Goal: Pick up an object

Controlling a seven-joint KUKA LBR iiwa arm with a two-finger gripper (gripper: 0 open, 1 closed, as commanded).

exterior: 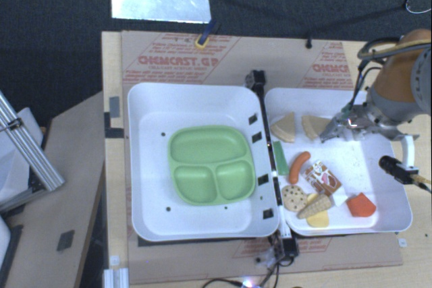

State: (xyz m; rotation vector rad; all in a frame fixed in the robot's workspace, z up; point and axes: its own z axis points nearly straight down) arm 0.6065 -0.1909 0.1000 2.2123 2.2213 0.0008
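- The arm's hand [335, 131] hangs low at the far side of the right bin [395, 175], its dark tip pointing toward a pale cheese-like wedge [314, 125]; whether the tip touches the wedge, or how the hand is set, cannot be told from this slanted view.
- Nothing is visibly held: the pick has not been made, and by the look of it the work is at the approach stage, with closing and lifting left to do.
- The likeliest target, judging by the hand's aim, is that wedge, which lies just beside the hand on the side toward the left bin [145, 165].
- A second pale wedge [284, 127] lies beyond the first, farther from the hand, near the divider between the bins.
- Nearer the camera than the hand lie a toy sausage [299, 166], a printed snack packet [322, 177], a round cookie [293, 197], a tan wafer piece [315, 206] and an orange block [361, 205], all well apart from the hand.
- In the left bin, farthest from the hand, a green divided plate [209, 164] rests flat; both bins sit on the bench [175, 61].
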